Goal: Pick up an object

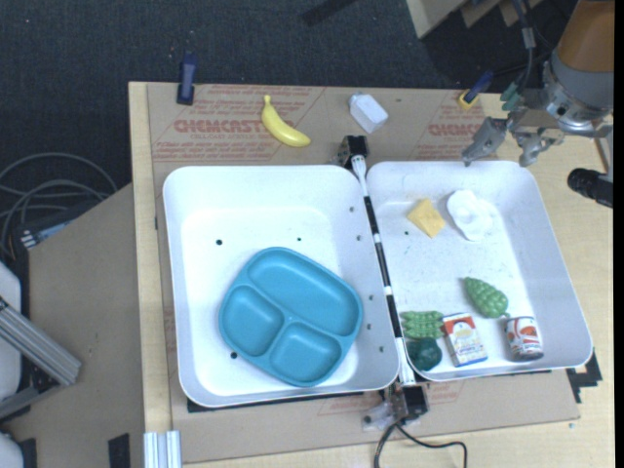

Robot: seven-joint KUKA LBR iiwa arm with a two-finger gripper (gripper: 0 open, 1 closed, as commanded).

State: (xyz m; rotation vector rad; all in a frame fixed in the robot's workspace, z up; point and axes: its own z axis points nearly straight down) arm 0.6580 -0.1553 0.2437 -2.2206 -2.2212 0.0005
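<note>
Hovering over the far edge of the right bin [546, 213], the gripper [507, 146] has its fingers spread apart and holds nothing. The nearest candidates, a yellow block [425, 217] and a white crumpled thing [472, 213], lie touching-close together, so a descent may nudge both or close on neither.

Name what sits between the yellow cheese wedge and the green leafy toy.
Camera view: bare white bin floor separates cheese wedge from leafy toy.

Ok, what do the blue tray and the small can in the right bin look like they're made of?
The blue tray looks like moulded plastic: one even colour, soft sheen, rounded compartments. The small can seems metal, with a pale shiny rim above a red and white label, though it could be a plastic toy.
</note>
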